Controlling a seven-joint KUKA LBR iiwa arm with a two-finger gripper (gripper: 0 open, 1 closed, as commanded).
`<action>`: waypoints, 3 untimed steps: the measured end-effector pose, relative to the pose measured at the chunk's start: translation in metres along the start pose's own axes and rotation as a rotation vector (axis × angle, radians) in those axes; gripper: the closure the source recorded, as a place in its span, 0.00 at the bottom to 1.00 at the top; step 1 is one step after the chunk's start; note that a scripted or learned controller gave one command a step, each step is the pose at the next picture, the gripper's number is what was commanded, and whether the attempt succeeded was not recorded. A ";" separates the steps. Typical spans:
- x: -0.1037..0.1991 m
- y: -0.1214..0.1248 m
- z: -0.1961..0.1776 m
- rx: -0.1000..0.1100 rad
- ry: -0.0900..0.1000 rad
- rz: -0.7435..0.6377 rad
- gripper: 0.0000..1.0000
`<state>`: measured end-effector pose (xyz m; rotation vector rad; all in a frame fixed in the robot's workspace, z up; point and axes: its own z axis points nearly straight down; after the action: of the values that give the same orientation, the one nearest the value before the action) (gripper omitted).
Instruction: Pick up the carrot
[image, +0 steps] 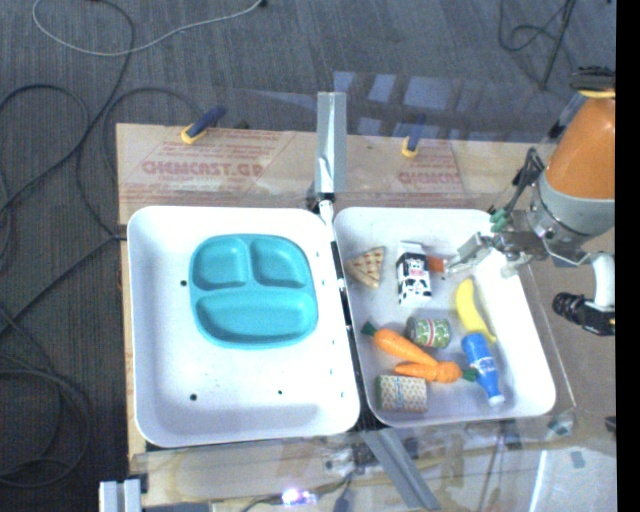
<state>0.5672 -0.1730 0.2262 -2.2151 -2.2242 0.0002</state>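
1. I've got the two white bins side by side; the left bin (150, 400) carries a blue divided tray (255, 290), and the right bin (535, 385) is the crowded one.
2. The arm (580, 165) comes in from the right, orange band up top, wrist hanging over the right bin's upper right corner, tool angled down and left.
3. The gripper (450, 262) sits near the cow-print carton (413, 277). I can't tell how far apart its fingers stand at this slant, and I see nothing caught between them.
4. The carrot (402, 346) lies flat, low in the right bin, running diagonally, just beside a second carrot (432, 371), below the green can (430, 331).
5. My read: a light, rigid toy with a smooth, tapered and somewhat slippery skin. I'd pinch across the thick middle.
6. Neighbours crowd it: banana (470, 308), blue bottle (483, 368), woven block (402, 392), wafer wedge (368, 266).
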 end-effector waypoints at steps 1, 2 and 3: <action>0.019 0.003 0.040 0.001 -0.002 -0.134 0.00; -0.015 0.035 0.019 -0.001 -0.002 -0.043 0.00; 0.025 -0.026 0.134 -0.002 -0.001 0.108 0.00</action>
<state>0.5409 -0.1483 0.0925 -2.3329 -2.1027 -0.0009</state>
